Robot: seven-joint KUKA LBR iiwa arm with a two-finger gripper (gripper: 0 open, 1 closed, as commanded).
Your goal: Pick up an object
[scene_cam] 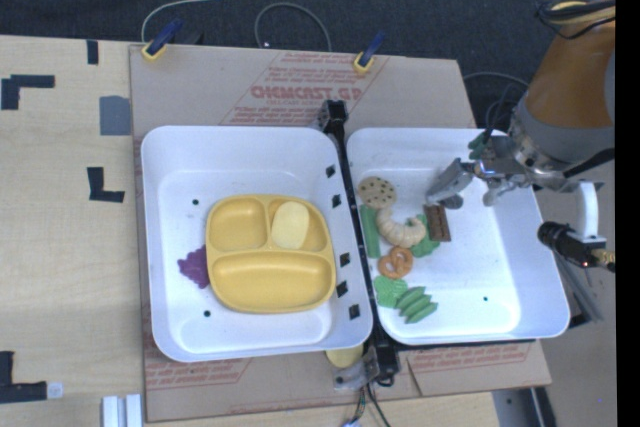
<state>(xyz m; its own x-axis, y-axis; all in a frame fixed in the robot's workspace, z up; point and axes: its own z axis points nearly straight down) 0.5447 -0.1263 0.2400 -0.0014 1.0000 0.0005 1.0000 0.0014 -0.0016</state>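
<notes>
Above right bin [520, 310], tool [447, 187] open, holding nothing; bare floor toward right rim.

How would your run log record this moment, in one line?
gripper above right white bin | nothing seen held | nearest: small brown block | yellow divided plastic tray in left bin

Red print on the cardboard [300, 90] under the bins reads "CHEMCAST GP", upside down; the smaller lines are too blurred.
</notes>
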